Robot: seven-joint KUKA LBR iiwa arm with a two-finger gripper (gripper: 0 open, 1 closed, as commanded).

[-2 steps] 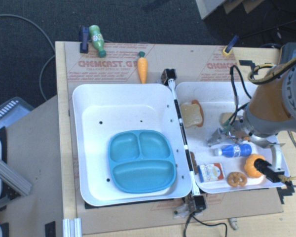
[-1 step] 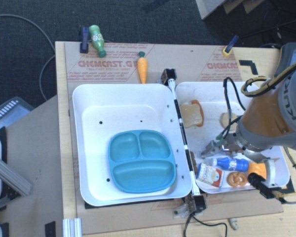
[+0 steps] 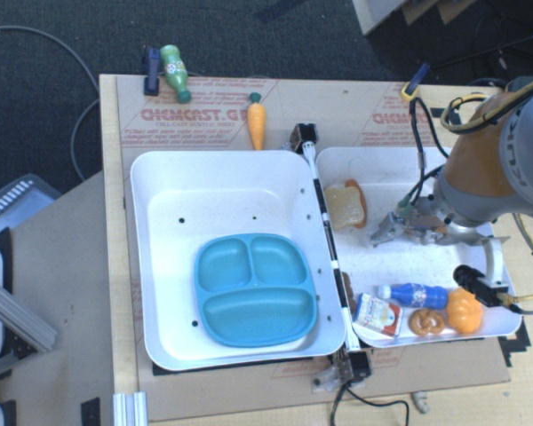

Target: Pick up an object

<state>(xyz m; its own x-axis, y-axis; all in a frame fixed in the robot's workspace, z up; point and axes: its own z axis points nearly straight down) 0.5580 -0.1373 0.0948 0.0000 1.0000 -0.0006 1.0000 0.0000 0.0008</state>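
The grey arm [image 3: 497, 162], rounded and glossy with an orange band, reaches in from the right over the right bin [image 3: 373, 162]. Its hand [image 3: 393, 227], a cluster of dull metal parts, hangs low above that bin's bare white floor; I cannot tell from this angle how it is set, and nothing shows between its tips.

Just to the hand's left, a slice of toy bread [image 3: 345, 206] with a tan face and brown crust leans near the bin's left wall. Along the near edge lie a small flat packet [image 3: 377, 314] in red and white, a blue bottle [image 3: 416, 295] on its side with a white cap, a brown pretzel-shaped piece [image 3: 425, 322] and a smooth orange fruit [image 3: 465, 311], the last two touching.

The left bin [image 3: 160, 193], shallow with rounded corners, carries a light blue three-compartment plate [image 3: 253, 288]. On the printed cardboard surface [image 3: 204, 112] behind the bins lie a toy carrot [image 3: 257, 123] and a green bottle [image 3: 173, 71].
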